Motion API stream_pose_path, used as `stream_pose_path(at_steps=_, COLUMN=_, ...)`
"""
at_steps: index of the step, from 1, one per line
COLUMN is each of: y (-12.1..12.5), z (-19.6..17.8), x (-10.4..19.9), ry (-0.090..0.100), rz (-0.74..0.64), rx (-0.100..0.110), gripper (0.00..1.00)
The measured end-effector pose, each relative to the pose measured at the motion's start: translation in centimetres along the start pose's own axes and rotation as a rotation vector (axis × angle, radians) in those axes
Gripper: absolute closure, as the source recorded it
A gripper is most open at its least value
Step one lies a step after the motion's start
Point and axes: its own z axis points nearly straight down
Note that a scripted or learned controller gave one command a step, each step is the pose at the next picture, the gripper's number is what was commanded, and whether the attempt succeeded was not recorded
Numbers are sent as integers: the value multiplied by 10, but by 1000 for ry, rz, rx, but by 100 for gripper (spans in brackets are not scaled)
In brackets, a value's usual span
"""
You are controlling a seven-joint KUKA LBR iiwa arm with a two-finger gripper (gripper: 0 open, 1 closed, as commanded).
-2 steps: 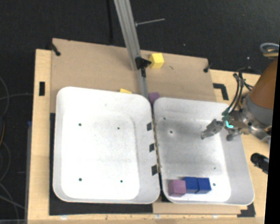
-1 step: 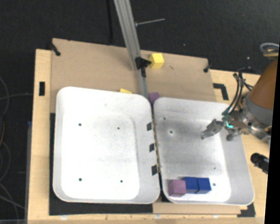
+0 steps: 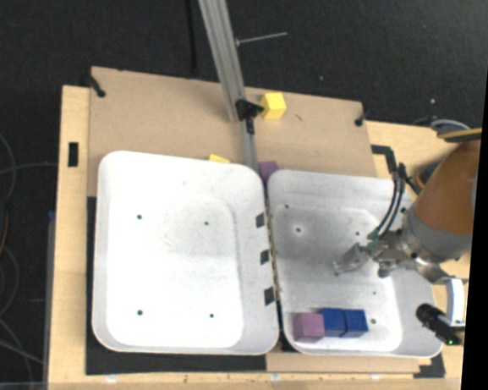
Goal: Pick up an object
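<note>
A blue block (image 3: 342,322) and a purple cube (image 3: 308,325) lie side by side near the front edge of the right bin (image 3: 311,204). My gripper (image 3: 349,260) hangs over the middle of that bin, up and slightly right of the two blocks, with the grey and orange arm (image 3: 442,207) behind it on the right. Nothing shows between the gripper and the bin floor.
The left bin (image 3: 171,251) sits beside the right one. A metal pole (image 3: 226,57) slants across the back, with a yellow block (image 3: 274,105) by its base. Small yellow (image 3: 219,158) and purple (image 3: 267,168) pieces lie on the bench behind the bins.
</note>
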Motion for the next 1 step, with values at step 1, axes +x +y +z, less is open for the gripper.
stream_pose_path(at_steps=1, y=47, z=50, x=-8, ry=-4, rz=-5, rx=-10, gripper=0)
